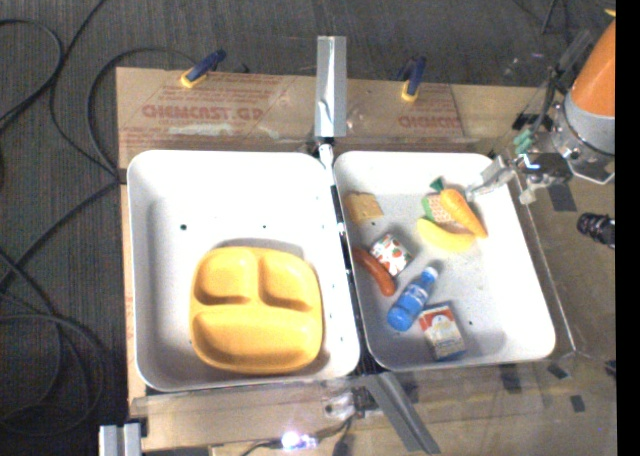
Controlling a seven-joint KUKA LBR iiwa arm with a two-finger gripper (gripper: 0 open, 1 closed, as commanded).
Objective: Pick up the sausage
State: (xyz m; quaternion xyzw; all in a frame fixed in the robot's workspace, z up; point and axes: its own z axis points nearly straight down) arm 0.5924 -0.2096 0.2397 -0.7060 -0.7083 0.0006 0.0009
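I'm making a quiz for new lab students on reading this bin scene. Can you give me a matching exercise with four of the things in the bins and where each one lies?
Things:
1. sausage
2. yellow tray
3. blue bottle
4. cracker

Places:
A. in the left bin
B. upper left of the right bin
C. against the right bin's left wall, below the cracker
D. lower middle of the right bin, beside a small carton

Pairs: 1-C, 2-A, 3-D, 4-B

Two bins side by side on the desk point(140, 124), tray point(258, 309) in the left bin point(160, 194), sausage point(375, 270) at the right bin's point(520, 284) left wall, bottle point(412, 299) just right of it, carton point(441, 331) nearer the front, banana point(447, 234) toward the back
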